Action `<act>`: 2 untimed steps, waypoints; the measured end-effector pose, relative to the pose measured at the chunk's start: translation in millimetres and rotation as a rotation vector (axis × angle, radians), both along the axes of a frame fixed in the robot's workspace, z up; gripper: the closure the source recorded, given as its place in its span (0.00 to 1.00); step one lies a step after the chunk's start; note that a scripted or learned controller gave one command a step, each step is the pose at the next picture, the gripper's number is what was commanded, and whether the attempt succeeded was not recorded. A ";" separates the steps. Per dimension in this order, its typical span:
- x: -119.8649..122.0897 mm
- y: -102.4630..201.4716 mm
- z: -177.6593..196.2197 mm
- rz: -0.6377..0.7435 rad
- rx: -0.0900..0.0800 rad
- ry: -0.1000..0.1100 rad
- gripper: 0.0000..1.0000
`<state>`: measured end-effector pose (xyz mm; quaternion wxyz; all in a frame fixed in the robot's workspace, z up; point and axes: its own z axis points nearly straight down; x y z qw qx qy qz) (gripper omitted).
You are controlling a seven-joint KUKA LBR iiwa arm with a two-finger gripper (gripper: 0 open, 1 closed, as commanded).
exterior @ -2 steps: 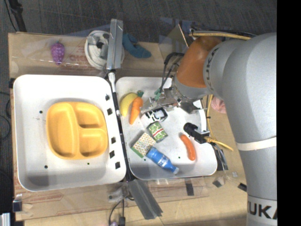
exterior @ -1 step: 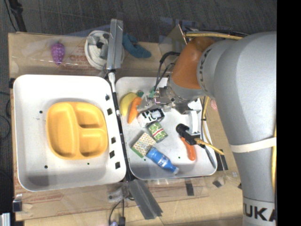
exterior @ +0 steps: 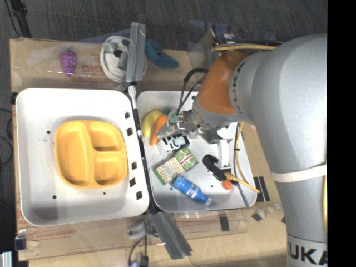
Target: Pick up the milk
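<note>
Table (exterior: 72, 235) with two white bins, seen from above as a grey arm reaches in for the milk. Nearest the camera, at 6 o'clock in the right bin (exterior: 164, 196), lies a blue bottle (exterior: 192, 189). Just past it is a green patterned packet (exterior: 176, 164). The milk (exterior: 174, 142), judged to be the small white carton with dark markings, sits at 9 o'clock from the bin's middle, right beside the packet's far edge. The end effector (exterior: 178, 128) hangs close over the carton's 12 o'clock side. Whether it is spread or pressed together cannot be told, and nothing is seen held in it. A banana (exterior: 149, 122) and a carrot (exterior: 159, 127) crowd in at 10 o'clock. The step in hand appears to be the descent onto the carton. It should go best straight down, centred on the carton and clear of the carrot, closing only once the carton sits squarely inside. Beyond the bin, at 12 o'clock, a blue cloth (exterior: 160, 57) lies on the table.
</note>
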<state>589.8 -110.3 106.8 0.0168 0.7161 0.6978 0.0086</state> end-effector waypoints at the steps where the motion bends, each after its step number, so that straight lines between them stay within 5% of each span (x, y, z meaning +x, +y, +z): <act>1: -27.4 -13.9 -0.2 -0.078 0.010 -0.002 0.00; 2: -88.0 -29.9 -1.4 0.008 0.003 -0.003 0.00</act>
